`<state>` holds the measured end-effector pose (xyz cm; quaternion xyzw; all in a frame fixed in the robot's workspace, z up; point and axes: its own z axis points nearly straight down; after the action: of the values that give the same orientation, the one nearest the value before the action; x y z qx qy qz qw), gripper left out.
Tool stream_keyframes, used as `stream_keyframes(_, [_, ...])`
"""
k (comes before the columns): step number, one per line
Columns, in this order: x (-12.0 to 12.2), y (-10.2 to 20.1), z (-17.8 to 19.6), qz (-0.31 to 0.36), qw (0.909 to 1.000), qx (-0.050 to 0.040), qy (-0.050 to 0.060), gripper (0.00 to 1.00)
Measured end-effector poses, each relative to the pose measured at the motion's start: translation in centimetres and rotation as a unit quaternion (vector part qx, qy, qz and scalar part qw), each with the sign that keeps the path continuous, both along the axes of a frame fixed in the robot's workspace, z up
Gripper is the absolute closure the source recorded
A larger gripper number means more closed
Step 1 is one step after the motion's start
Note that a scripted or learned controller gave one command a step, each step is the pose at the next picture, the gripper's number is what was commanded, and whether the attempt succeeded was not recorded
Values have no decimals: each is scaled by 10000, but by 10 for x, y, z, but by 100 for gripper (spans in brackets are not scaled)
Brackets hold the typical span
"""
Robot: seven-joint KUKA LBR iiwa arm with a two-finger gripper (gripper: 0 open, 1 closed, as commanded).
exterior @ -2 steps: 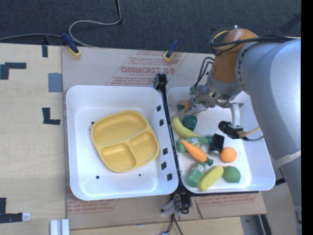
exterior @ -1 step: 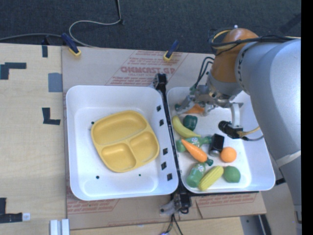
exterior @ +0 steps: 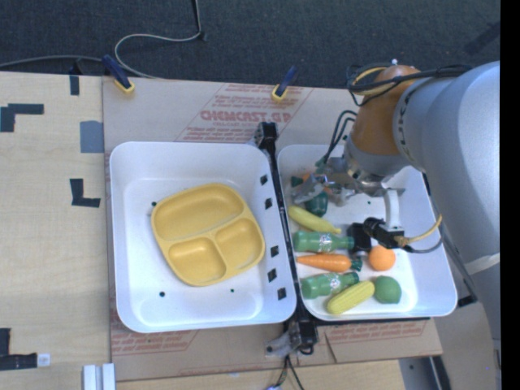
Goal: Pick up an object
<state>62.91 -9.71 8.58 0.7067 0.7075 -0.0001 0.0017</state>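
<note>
Two bins sit side by side so picks go across: the gripper (exterior: pixel 313 187) hangs low over the right bin's (exterior: pixel 422 299) far-left corner, above the banana (exterior: pixel 313 218) among crowded toys, its spread impossible to tell.

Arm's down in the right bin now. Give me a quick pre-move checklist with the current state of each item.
1. Gripper over the right bin: ok.
2. Finger state: cannot tell.
3. Object between the fingers: cannot tell; dark clutter hides it.
4. Nearest target, banana, just below the gripper: ok.
5. Items tightly packed, carrot touching green bottle: not ok for a clean single pick.
6. Yellow tray lies in the left bin, away from the arm: ok.
</note>
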Motion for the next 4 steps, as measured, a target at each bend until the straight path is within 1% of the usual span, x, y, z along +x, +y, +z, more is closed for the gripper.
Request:
stream_keyframes(1, [33,-9,-2,18,9999,33,94,0])
stream_keyframes(2, [-34,-70,1,-9,10000,-8,-5,0])
stream_keyframes(3, [-23,-111,40,-4,10000,7,11,0])
stream_keyframes(4, [-9,-24,8,7,10000,18,21,0])
